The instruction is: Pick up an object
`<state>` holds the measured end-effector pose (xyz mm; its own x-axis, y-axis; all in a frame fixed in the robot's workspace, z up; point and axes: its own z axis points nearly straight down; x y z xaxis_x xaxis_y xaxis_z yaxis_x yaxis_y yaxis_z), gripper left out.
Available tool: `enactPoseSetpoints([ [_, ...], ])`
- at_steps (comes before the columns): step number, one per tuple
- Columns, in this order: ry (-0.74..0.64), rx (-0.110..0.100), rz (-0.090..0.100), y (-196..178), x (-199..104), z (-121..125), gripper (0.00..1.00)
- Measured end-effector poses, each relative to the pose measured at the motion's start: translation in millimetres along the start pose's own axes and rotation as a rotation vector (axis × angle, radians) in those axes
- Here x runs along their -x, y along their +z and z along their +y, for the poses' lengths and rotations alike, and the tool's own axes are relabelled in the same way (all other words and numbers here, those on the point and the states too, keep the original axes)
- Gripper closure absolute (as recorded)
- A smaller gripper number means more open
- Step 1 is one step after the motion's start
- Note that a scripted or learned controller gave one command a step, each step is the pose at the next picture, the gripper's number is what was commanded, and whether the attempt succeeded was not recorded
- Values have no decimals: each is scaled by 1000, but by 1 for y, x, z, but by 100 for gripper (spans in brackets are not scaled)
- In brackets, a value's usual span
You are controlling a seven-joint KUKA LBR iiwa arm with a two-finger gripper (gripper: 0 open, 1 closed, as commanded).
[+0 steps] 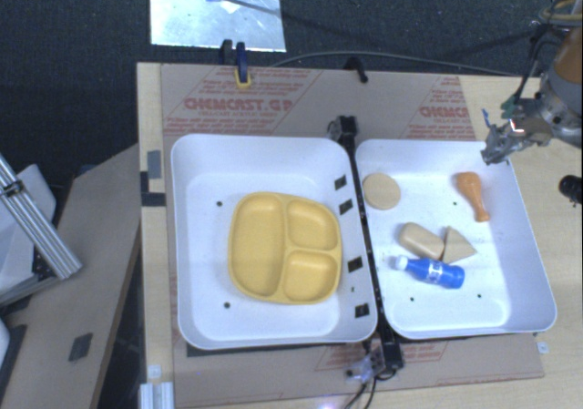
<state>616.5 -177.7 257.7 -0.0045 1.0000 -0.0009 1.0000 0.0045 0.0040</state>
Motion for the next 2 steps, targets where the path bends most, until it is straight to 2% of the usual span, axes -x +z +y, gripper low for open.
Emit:
enactPoseSetpoints([
  [2,-5,-4,4,22,-116,-16,100],
])
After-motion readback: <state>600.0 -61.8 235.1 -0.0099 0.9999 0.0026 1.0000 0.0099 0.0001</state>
